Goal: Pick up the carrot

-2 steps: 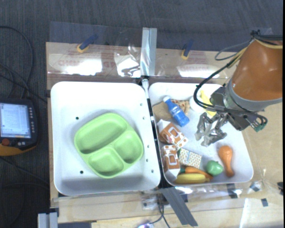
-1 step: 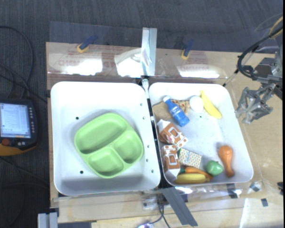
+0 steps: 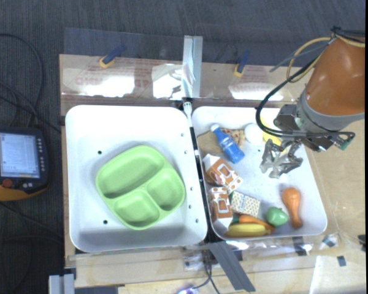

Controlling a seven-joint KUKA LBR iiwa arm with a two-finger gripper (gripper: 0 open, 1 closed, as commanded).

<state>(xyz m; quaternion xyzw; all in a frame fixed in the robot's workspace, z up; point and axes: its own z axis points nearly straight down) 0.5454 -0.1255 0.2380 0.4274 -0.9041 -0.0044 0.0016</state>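
Hovering jaws (image 3: 281, 164) apparently open, holding nothing, carrot (image 3: 292, 204) just below, green ball (image 3: 276, 215) and banana (image 3: 248, 229) beside it

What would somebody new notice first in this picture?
Probably the bright green divided plate lying in the left bin. Next, the orange-banded arm reaching in from the right, its tool over the right bin, where small toy foods cluster, with the carrot near the front right corner.

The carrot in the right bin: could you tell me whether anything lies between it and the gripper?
Nothing visible does. The gripper hangs over bare bin floor in the right bin, and the carrot lies just nearer the camera, with white floor between them. The green fruit sits beside the carrot, off that line.
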